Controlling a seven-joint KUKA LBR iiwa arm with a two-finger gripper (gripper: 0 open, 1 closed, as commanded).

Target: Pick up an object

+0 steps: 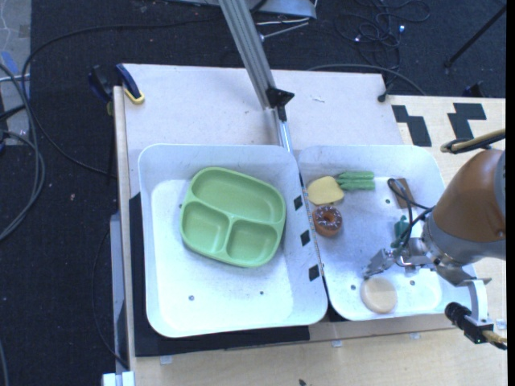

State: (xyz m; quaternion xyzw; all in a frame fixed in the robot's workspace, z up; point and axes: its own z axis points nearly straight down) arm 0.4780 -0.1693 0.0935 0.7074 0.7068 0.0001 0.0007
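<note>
The right bin (354,312) holds several small objects. A yellow piece (324,190) lies at its far left with a green, leafy-looking piece (355,181) beside it. A brown ring like a doughnut (327,220) lies just in front of them. A brown utensil-like piece (400,191) lies near the far right. A pale round disc (378,295) rests near the front edge. My gripper (385,262) is low over the bin floor, just above the disc, next to a small teal piece (400,232). I see nothing held in it.
The left bin (161,296) carries a green divided plate (233,216). A slanted metal pole (252,43) rises from behind the bins' shared edge. The arm's orange band (479,199) covers the right bin's right side. Cables lie on the dark floor around the bench.
</note>
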